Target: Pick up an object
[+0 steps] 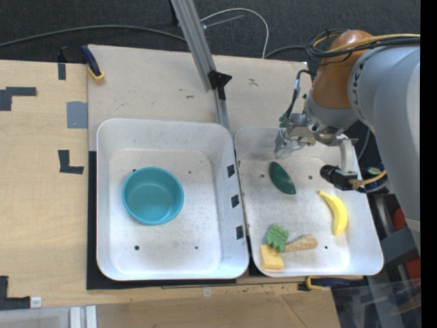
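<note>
My tool (283, 144) is hanging over the right bin (362, 260), up in its far-left corner, around 11 o'clock if you treat that bin as a clock face. The fingers point down toward the bin floor, but from this angle I honestly can't tell if they're spread or pinched, and nothing shows up between them.

Closest thing to it is the dark green oval object (281, 178), lying flat on the bin floor just at 6 o'clock from the tool, near it but apart. It's tilted on a diagonal, long end running toward 4 o'clock.

Rest of the right bin: a yellow banana (335, 212) at about 3 o'clock, curved and lying well apart from the green oval. Down at 6 to 7 o'clock there's a little cluster: a green leafy toy (276, 237), a tan stick-shaped piece (301, 244) touching it on its right, and a yellow block (271, 259) just below, against the near-left corner.

The left bin (109, 183) has a teal bowl (153, 195) sitting upright, left of centre, around 8 o'clock.

Both bins sit side by side on the tabletop (136, 87), rims touching. A grey metal pole (194, 33) slants across the tabletop at 12 o'clock of the seam between them.
</note>
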You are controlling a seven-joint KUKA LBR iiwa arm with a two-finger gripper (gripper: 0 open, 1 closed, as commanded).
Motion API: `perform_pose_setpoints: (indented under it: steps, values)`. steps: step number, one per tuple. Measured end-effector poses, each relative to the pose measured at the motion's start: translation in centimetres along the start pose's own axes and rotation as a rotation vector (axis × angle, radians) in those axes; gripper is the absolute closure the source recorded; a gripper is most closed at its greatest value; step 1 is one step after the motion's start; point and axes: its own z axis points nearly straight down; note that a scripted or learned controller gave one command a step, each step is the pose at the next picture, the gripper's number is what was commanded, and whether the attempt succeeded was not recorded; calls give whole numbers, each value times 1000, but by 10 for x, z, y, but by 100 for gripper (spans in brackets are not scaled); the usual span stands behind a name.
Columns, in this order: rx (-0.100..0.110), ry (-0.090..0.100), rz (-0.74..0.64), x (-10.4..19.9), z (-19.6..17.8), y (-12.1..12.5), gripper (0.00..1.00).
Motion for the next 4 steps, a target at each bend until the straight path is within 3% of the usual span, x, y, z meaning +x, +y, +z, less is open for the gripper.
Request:
perform_pose_setpoints:
  steps: [2,4]
  values:
    - [-6,0,1,3,-85,-3,100]
    - [0,3,-3,95,-102,-60,100]
